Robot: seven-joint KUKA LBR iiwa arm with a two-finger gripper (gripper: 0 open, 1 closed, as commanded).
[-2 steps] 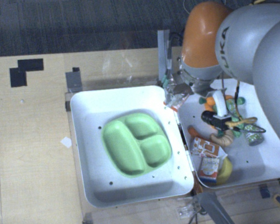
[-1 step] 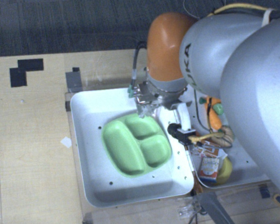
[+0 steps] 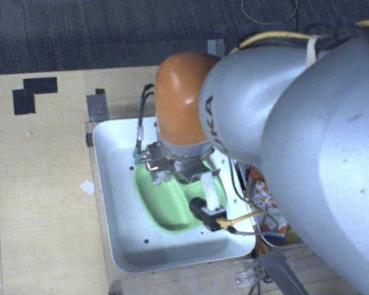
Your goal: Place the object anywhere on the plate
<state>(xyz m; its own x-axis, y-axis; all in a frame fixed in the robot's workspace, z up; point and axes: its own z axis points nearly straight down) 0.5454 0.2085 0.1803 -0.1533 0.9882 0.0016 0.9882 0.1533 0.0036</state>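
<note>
- Gripper (image 3: pixel 177 171): low over the left part of the plate, seen from above beneath the wrist. Open or closed: cannot tell, covered by the wrist body. No held item identifiable.
- Plate (image 3: pixel 164 210): pale green, rounded, lying flat in the left bin toward its right half; upper and right portions covered by the gripper and wrist.
- Object to be placed: cannot be picked out; position not determinable.
- Left bin (image 3: pixel 117 184): shallow, white, rounded corners, bare floor to the left of and below the plate, a few small dark holes in the floor.
- Orange band (image 3: pixel 182 97): glossy, domed, directly above the wrist.
- Arm (image 3: pixel 317 148): grey casing, entering from the right. Lettering set sideways on the casing next to the orange band, "KA" readable, remainder cut off by the curve.
- Printed packet (image 3: pixel 268 200): orange and white, just right of the left bin's wall, partly under the arm; print too small to read.
- Bench (image 3: pixel 41 226): pale wood, left of the bin, with black block marks (image 3: pixel 33 94) near the far edge.
- Floor (image 3: pixel 91 22): dark carpet beyond the bench, with a thin looped cable (image 3: pixel 274 4).
</note>
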